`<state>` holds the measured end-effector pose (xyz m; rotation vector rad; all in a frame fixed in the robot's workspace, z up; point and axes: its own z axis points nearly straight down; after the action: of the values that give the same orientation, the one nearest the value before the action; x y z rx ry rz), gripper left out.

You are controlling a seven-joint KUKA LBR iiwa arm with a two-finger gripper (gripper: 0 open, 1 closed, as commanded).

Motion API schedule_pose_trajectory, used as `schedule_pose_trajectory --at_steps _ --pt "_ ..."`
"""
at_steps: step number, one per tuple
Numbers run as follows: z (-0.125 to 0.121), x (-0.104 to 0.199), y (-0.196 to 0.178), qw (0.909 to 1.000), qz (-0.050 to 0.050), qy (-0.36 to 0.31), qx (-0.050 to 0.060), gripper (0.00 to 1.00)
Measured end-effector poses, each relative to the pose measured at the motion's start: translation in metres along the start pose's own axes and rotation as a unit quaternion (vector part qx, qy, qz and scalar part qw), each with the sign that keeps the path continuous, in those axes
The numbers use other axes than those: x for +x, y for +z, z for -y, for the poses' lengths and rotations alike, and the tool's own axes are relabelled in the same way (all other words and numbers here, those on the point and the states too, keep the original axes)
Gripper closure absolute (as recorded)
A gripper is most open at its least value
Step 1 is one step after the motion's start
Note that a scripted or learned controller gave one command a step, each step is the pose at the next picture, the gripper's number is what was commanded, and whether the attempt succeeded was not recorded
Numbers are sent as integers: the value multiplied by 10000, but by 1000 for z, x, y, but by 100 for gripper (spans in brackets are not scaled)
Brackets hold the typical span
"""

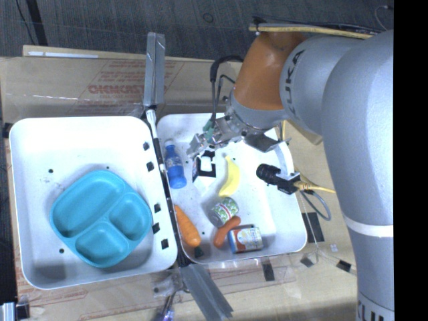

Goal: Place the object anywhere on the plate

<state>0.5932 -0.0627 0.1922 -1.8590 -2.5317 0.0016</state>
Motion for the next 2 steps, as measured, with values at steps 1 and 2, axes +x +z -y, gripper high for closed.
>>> schedule_pose_trajectory --at_steps 1,2 --pt "11 66 1 9992 -6 395 20 100" --pt "61 122 2 10000 -7 -92 18 100"
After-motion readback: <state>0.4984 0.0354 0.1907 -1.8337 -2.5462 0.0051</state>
